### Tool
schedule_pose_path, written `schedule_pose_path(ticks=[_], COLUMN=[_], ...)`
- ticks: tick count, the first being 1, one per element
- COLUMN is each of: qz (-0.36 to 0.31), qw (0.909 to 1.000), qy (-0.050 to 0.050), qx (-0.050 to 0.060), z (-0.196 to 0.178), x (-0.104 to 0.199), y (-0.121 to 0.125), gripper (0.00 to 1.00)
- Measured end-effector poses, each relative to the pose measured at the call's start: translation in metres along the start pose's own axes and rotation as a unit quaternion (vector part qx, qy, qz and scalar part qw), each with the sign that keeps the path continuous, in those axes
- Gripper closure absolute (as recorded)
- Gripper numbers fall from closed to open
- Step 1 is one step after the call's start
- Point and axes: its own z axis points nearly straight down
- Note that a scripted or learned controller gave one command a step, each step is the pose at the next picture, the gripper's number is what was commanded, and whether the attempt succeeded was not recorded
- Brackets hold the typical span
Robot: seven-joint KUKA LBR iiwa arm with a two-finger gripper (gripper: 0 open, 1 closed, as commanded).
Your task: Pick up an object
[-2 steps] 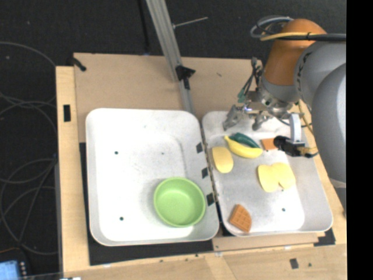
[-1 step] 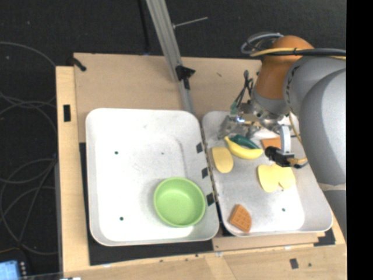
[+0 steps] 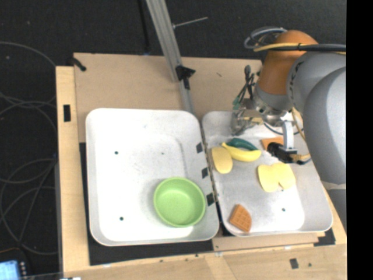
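Item: banana [image 3: 243, 152]. Toy fruit, yellow, curved, with a darker tip at its left end. It lies flat in the right bin [image 3: 303, 217], in the upper half of that bin, its long axis running left to right. Taken here as the landmark for all other entries.

Teal object [image 3: 239, 143]. Dark green-blue, flattish, touching the banana's upper edge and partly tucked behind it. Its kind cannot be told.

Pale yellow oval piece [image 3: 222, 160]. Smooth, rounded, just beside the banana's left end and slightly below it, close to the bin's left wall.

Pale yellow lobed piece [image 3: 275, 177]. Larger, flat, with a notch on its right side; lies below and to the right of the banana, apart from it.

Orange piece [image 3: 269, 145]. Small, to the right of the banana, partly hidden by dark hardware of the arm.

Waffle-patterned piece [image 3: 240, 217]. Orange-brown, gridded surface, well below the banana near the bin's lower left corner.

Green bowl [image 3: 179, 201]. Light green, round, upright, in the left bin [image 3: 116, 133], down and to the left of the banana, across the wall between the bins.

Gripper [image 3: 240, 123]. Hangs above the banana at the right bin's upper left area, below the orange band [image 3: 278, 69] of the grey arm [image 3: 326, 115]. Whether its jaws stand apart or together cannot be told; nothing is seen between them.
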Motion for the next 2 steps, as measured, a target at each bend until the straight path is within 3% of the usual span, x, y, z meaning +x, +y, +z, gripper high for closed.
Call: schedule_pose_path(ticks=[1,2], qz=[-0.002,-0.002], qw=[1.0000,1.0000], qy=[0.002,0.002], qx=[-0.002,0.001], z=[-0.063,-0.101], x=[0.005,0.003], y=[0.000,0.000], gripper=[1.00,1.00])
